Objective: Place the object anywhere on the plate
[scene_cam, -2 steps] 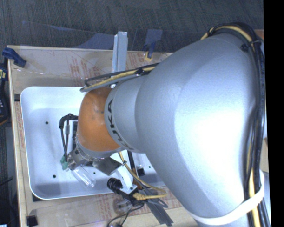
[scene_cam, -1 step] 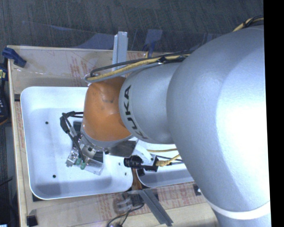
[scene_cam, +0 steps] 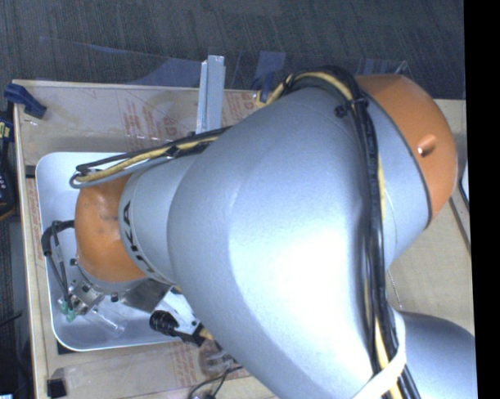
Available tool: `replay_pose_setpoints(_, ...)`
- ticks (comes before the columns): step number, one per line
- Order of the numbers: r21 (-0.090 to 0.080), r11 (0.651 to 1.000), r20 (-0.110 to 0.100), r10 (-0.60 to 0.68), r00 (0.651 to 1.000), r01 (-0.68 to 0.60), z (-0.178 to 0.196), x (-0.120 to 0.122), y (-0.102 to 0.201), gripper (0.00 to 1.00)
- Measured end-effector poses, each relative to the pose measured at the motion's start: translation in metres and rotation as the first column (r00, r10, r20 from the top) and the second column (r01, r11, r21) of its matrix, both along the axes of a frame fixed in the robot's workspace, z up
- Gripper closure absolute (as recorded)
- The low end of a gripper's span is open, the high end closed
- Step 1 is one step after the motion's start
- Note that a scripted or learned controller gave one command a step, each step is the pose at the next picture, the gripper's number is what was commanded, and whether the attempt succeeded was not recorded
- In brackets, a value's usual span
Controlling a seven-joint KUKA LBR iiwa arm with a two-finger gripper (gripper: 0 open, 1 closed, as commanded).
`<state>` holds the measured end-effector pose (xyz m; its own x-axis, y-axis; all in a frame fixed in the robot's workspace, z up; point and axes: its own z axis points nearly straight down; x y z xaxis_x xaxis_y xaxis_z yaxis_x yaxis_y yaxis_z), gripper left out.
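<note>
1. While you look down through the camera view, the grey arm (scene_cam: 300,234) reaches in from three o'clock. It covers the middle and the right of the bench (scene_cam: 132,117).
2. You will find its broad orange joint (scene_cam: 416,148) at about two o'clock. The orange band (scene_cam: 99,228) above the wrist sits at nine o'clock, over the white bin (scene_cam: 53,197).
3. Of that bin you can see the left wall, both rounded left corners and a strip of bare floor along the left side. The arm lies over most of the rest.
4. Look at eight o'clock for the gripper (scene_cam: 77,303), low over the bin's near left corner and just below the orange band. It is small and crowded by cables, so you cannot tell whether it is open or closed, or whether it grips anything.
5. You cannot tell where the object or the plate lies, because the arm hides most of the bin floor.
6. A yellow cable (scene_cam: 142,157) runs along the arm's upper side from the wrist toward one o'clock.
7. Beyond the bin, a metal post (scene_cam: 211,94) stands upright at about eleven o'clock. A blue clamp (scene_cam: 21,98) grips the bench corner at ten o'clock.
</note>
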<state>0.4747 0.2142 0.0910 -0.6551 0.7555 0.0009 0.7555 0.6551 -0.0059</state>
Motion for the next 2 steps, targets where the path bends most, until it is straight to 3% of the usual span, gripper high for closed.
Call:
replay_pose_setpoints(1, 0.003, 0.976, 0.004, 0.220, 0.976, -0.220, 0.098, 0.002, -0.059, 1.00)
replay_pose_setpoints(2, 0.002, 0.999, 0.001, 0.048, 0.999, -0.048, 0.000, 0.000, -0.017, 1.00)
